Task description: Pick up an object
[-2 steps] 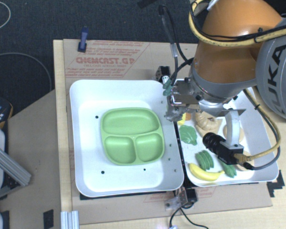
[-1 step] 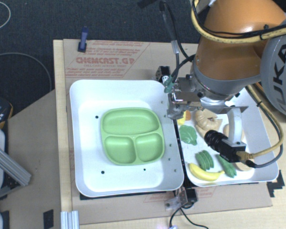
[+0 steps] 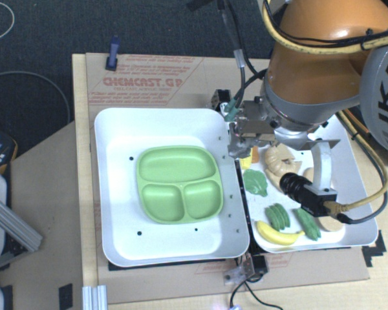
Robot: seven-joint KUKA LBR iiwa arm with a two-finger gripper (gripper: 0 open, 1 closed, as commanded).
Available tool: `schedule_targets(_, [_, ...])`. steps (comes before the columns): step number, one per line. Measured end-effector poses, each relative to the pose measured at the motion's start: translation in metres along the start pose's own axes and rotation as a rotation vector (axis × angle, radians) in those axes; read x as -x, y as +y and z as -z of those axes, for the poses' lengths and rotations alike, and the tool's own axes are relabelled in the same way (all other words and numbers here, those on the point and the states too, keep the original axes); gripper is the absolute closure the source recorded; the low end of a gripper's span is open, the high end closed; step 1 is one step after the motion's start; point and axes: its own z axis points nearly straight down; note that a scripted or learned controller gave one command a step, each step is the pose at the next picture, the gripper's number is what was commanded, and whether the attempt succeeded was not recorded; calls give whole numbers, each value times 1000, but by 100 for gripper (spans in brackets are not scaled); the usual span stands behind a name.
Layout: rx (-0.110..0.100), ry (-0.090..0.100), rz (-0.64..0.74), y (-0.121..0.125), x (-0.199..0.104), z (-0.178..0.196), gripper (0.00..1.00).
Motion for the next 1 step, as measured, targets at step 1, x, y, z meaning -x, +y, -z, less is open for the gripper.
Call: schedule_targets(1, [-18, -2, -14, -4, 62, -104, 100])
